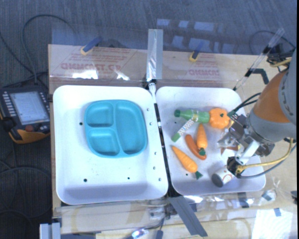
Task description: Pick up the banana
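My gripper (232, 141) hangs over the right part of the right white bin (189, 94), on the end of the grey arm with the orange band (272, 94). It sits just below and right of a round orange toy fruit (219, 117). Cables and the wrist cover the bin floor beneath it. To its left lie a green bottle (193, 115), an upright carrot (202, 136), a red-orange piece (193, 146) and a second carrot (185, 160). A small grey cylinder (221, 178) rests near the bin's front edge, below the gripper.
The left white bin (70, 133) holds a blue divided plate (114, 127). A small striped packet (185, 128) lies by the green bottle. A pendant controller (22, 111) lies on the floor far left. Yellow cable (269, 159) loops off the wrist.
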Tool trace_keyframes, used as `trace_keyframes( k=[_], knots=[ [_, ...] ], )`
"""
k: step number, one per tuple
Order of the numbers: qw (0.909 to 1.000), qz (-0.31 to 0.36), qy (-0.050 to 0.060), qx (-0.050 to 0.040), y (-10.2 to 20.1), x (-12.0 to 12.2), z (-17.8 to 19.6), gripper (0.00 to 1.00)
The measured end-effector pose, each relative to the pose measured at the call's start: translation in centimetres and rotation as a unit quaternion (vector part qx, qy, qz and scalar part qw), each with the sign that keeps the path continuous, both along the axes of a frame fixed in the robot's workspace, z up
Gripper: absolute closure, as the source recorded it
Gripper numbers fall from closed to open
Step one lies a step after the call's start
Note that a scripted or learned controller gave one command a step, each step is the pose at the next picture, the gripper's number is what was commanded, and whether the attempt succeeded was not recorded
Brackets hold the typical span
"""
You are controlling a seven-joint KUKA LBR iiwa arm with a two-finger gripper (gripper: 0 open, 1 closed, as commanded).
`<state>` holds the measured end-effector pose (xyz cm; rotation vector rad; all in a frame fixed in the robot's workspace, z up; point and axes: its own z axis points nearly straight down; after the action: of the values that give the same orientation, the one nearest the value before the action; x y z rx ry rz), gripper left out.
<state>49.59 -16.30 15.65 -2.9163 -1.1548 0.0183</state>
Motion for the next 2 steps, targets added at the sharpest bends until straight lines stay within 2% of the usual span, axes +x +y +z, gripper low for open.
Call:
trace_keyframes(
  k=[1,2],
  knots=[
    [0.9762,-0.217,-0.004,-0.0036,3.27,0.16,11.79,1.0],
    [0.9762,-0.217,-0.004,-0.0036,3.28,0.16,11.79,0.0]
  ],
)
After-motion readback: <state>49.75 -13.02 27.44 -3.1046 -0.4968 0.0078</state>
